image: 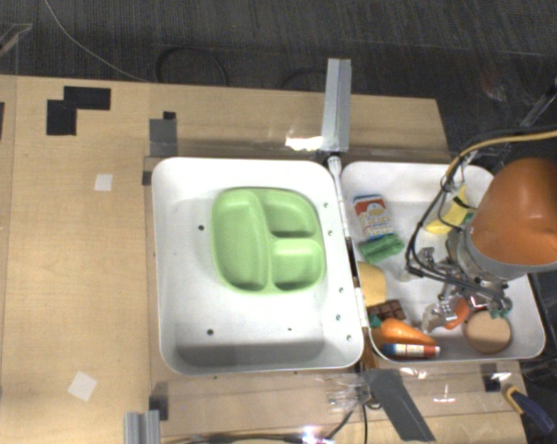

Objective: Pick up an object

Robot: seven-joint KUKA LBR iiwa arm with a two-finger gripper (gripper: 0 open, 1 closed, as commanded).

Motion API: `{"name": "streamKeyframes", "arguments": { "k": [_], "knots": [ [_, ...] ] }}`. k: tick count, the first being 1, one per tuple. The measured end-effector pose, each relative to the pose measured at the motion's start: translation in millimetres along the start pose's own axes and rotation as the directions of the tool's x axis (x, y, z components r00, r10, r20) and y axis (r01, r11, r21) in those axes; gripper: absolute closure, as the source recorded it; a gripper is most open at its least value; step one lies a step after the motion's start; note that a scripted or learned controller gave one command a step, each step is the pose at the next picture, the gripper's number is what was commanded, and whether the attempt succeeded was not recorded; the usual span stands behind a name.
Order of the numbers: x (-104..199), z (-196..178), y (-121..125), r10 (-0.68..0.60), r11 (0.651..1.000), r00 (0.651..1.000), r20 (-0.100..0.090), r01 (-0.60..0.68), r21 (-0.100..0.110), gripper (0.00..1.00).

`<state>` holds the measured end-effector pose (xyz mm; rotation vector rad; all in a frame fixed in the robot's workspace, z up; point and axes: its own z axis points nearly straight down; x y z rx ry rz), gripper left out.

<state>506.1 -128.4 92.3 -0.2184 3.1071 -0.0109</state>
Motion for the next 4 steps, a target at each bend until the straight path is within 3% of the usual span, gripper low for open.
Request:
{"name": "streamKeyframes", "arguments": {
  "k": [1, 2, 3, 4],
  "knots": [
    [-4.9, -13.1, 0.4, -0.007, 1.000, 1.000, 0.013, 0.007, 0.003, 1.00],
    [-52.0, -136.9, 7.8, -0.193, 0.981, 0.981, -0.010, 0.193, -0.008, 1.00],
    [-70.8, -83.1, -54.3, -0.418, 0.909, 0.909, -0.014, 0.417, -0.015, 1.00],
    [-145.7, -66.7, -97.6, -0.508, 0.861, 0.861, -0.009, 0.508, -0.015, 1.00]
  ]
}}
